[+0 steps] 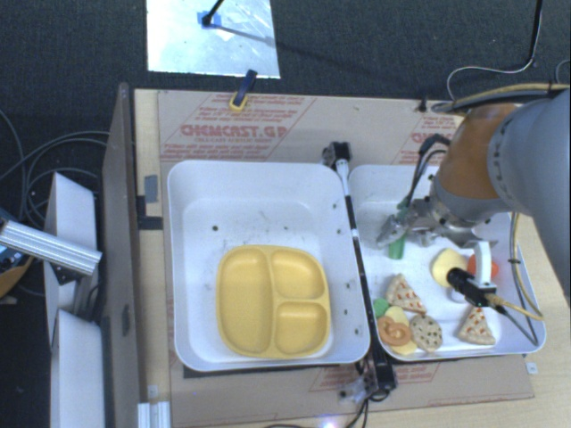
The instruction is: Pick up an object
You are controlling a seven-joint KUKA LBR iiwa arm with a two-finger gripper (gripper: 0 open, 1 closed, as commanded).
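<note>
Fingers of the grey two-finger gripper (393, 233) look parted, so lower squarely over the small green block (396, 249) before you close.

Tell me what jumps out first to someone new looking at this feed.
The yellow tray with three compartments dominates the left bin. In the right bin, toy food clusters near the front: pizza slices, a cookie and a yellow piece. The grey arm reaches in from the right, its gripper low over a small green item.
</note>
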